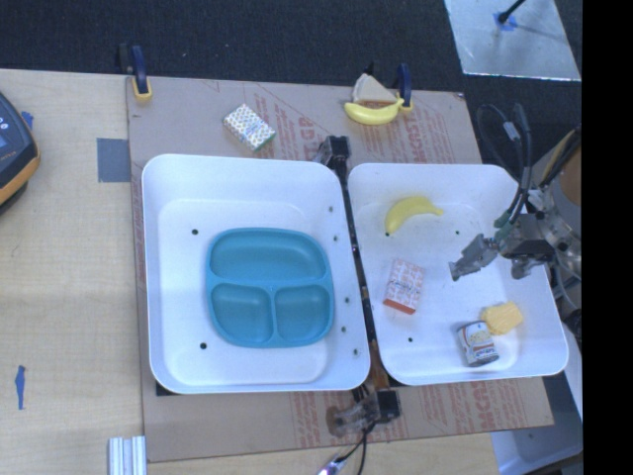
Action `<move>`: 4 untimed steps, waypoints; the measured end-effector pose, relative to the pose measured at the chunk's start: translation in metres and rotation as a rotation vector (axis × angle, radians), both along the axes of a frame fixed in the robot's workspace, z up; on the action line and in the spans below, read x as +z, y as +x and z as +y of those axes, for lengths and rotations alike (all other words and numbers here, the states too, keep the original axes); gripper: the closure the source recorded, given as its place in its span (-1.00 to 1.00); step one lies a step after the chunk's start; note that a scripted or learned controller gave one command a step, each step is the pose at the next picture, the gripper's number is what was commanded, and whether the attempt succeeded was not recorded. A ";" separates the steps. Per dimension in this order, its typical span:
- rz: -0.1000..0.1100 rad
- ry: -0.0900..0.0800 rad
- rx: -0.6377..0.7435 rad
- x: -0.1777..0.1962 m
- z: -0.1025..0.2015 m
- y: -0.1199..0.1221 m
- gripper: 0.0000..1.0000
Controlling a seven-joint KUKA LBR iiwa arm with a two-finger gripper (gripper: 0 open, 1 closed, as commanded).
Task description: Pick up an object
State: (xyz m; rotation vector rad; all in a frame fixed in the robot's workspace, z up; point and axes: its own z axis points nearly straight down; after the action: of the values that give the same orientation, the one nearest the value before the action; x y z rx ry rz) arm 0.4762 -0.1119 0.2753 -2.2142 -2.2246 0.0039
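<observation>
The right bin (445,181) holds a yellow banana (413,211) near its far side. A small white packet with a red end (404,286) lies in the middle, and a short can (479,344) lies on its side near the front right. A yellow chunk (503,317) rests just behind the can. My gripper (496,264) hovers over the right part of this bin, above and behind the chunk. It is open, one finger (471,261) pointing left, with nothing between the fingers.
The left bin (168,196) carries a blue divided plate (269,287). Outside the bins, a second banana with a sandwich piece (374,105) and a small patterned box (248,126) lie on the cardboard behind. A dark device (15,146) sits at the far left.
</observation>
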 end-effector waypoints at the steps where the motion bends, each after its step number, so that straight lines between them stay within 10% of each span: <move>1: 0.001 -0.001 0.001 -0.077 0.037 0.050 -1.00; 2: 0.001 -0.001 0.000 -0.179 0.012 0.085 -1.00; 4: -0.001 -0.001 0.000 -0.183 0.017 0.105 -1.00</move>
State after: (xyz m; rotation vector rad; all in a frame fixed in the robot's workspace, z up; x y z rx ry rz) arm 0.5816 -0.0948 0.0920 -2.2151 -2.2256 0.0038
